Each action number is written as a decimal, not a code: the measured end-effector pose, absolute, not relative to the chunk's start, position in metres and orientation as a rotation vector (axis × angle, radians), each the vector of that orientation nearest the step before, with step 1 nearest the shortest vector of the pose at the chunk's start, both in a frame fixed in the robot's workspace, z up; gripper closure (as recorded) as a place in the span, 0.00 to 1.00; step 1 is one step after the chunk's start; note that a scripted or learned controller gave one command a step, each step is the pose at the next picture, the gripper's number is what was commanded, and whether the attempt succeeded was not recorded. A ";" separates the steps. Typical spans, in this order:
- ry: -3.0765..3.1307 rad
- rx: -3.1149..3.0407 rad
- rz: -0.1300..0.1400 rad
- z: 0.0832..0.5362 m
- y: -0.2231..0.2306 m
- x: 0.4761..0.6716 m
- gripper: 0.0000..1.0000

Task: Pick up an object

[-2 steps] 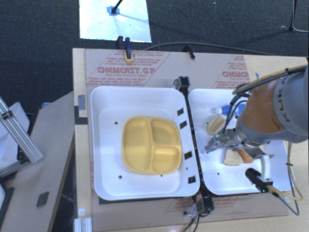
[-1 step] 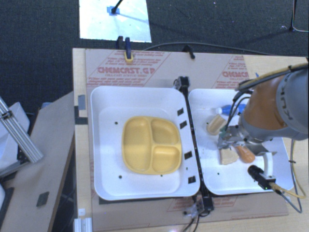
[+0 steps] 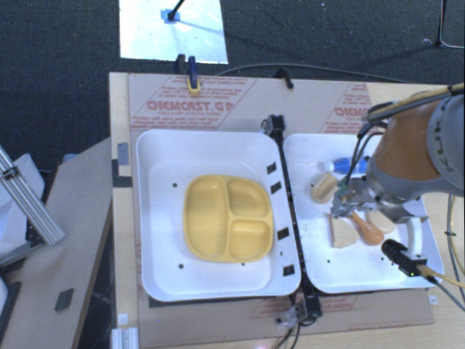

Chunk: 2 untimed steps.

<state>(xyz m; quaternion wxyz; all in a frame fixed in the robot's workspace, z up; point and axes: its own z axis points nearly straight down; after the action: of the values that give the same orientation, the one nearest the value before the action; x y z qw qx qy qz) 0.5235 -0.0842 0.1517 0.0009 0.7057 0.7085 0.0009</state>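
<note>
My gripper reaches down into the right bin from the right, under the grey arm with its orange band. It hovers over or touches the top edge of a pale toast-like slice. Just right of the slice lies an orange-brown piece, partly under the wrist. A tan oval piece rests up and left of the gripper. A blue and white item sits near the bin's back, partly hidden by the arm.
The left bin holds a yellow divided plate. A black divider strip runs between the two bins. The front of the right bin shows bare white floor.
</note>
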 end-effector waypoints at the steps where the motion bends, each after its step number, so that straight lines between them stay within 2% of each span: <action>1: 2.223 2.212 0.006 0.212 -0.077 0.528 1.00; 2: 2.223 2.214 0.003 0.258 -0.082 0.535 1.00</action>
<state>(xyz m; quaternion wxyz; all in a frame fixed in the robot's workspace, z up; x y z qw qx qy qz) 0.5355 -0.0816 0.2581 0.0018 0.7057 0.7086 0.0011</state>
